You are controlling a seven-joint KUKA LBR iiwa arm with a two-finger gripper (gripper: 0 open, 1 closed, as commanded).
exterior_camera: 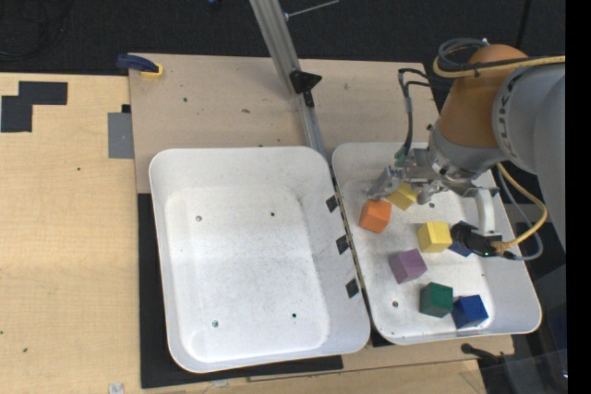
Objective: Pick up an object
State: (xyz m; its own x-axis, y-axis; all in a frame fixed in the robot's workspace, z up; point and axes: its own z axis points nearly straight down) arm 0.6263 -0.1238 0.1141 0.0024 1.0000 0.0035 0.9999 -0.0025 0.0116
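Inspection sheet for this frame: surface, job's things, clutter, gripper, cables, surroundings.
Surface: two white bins, left bin, right bin, on a wooden bench.
Job's things: in the right bin, orange cube, two yellow cubes, purple cube, green cube, blue cube.
Clutter: nothing seen.
Gripper: gripper low over the right bin's far end, by the smaller yellow cube.
Cables: cables loop near the wrist.
Surroundings: slanted metal rail, dark floor behind.

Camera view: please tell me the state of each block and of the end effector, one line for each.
End effector: low in the right bin, at a small yellow block.
Orange block: loose, tilted.
Yellow block: loose.
Purple block: loose.
Green block: beside the blue block.
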